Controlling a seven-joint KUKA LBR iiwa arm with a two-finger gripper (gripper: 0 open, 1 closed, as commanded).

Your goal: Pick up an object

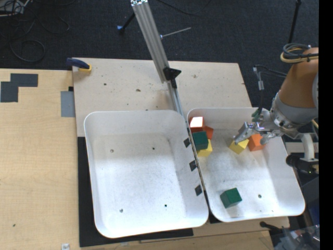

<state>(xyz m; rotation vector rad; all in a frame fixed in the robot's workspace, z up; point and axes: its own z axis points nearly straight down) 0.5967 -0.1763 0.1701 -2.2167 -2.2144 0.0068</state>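
Camera view, slanted down on a pale wooden tabletop (36, 155) speckled with small dark holes, bearing two shallow white bins with rounded corners and glossy, lightly dusted floors. Left bin (104, 191) wide and smooth-walled. Right bin (291, 202) at right of frame, holding a scatter of small blocks: against its left wall a tight cluster of a bright orange cube (196, 122), a darker orange block (208, 132), a green cube (199, 138) and a yellow block (204, 149) just below it, all touching or nearly so; a lone dark green cube (230, 197) near the bottom of the bin, well apart from the rest. Toward the upper right of the bin, a yellow cube (238, 146) tilted on an edge, with an orange cube (255, 142) just beside it. Metallic claw (252, 133) low over this pair, right at their top edges; open or closed cannot be told, nor any grip on either cube. Ribbed aluminium rail (152, 35) rising slantwise between the bins toward the top of frame.
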